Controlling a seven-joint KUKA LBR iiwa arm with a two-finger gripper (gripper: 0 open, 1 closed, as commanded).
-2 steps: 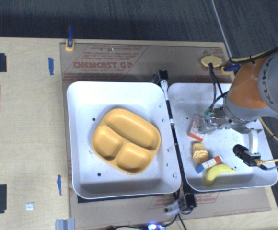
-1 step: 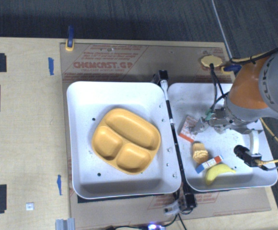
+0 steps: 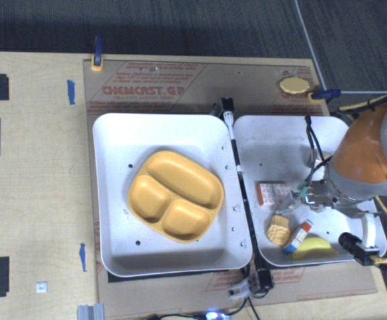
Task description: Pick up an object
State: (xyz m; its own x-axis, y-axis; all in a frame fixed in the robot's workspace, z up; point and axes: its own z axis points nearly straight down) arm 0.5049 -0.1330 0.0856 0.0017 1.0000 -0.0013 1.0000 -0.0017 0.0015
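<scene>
The arm (image 3: 363, 159) reaches in from the right and the gripper (image 3: 307, 195) sits low over the right bin (image 3: 267, 139), just beside a crinkly packet (image 3: 272, 193); whether it is spread or closed I cannot tell from up here.

Trouble could come from several places. The left bin (image 3: 113, 139) holds only the divided tray (image 3: 175, 195), well apart from the gripper, so there's no target there. In the right bin the small things crowd the near side; a descent could nudge one into another. The packet looks thin and slippery; it may slide flat along the floor instead of lifting. The corn cob (image 3: 278, 229) is rounded and could roll out of a pinch.

Both bins are smooth, shallow white plastic with rounded corners. The tray is glossy mustard-yellow with three soft compartments. The packet is clear film with red print. The cob is knobbly and pale yellow. The banana-shaped piece (image 3: 313, 247) is smooth and bright yellow, against the near wall. The little tube (image 3: 297, 237), with red and blue ends, lies touching it.
</scene>
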